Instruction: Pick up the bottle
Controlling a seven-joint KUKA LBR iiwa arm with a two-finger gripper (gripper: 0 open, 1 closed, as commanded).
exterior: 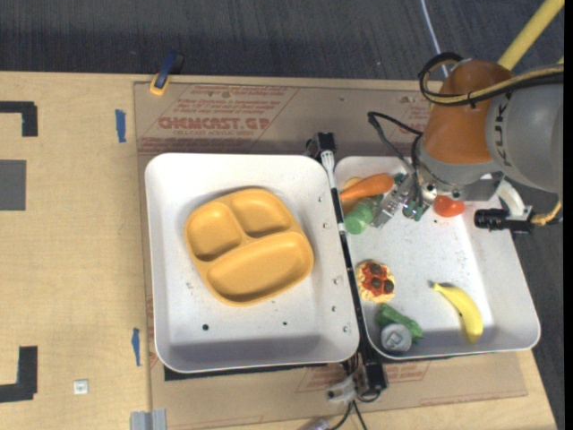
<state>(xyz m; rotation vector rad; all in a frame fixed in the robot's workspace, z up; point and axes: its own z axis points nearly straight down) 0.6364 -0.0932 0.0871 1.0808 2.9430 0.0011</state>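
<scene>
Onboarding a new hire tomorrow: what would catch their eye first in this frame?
Probably the big yellow divided plate in the middle of the left bin. Next, the arm's orange band above the far end of the right bin, its gripper low beside a carrot. The green bottle lies at the near edge, a banana to its right.

green bottle lies tipped at right bin's near edge.

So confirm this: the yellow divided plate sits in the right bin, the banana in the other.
Wrong on the side. The camera view shows the yellow divided plate in the left bin; the banana lies in the other, right bin.
</scene>
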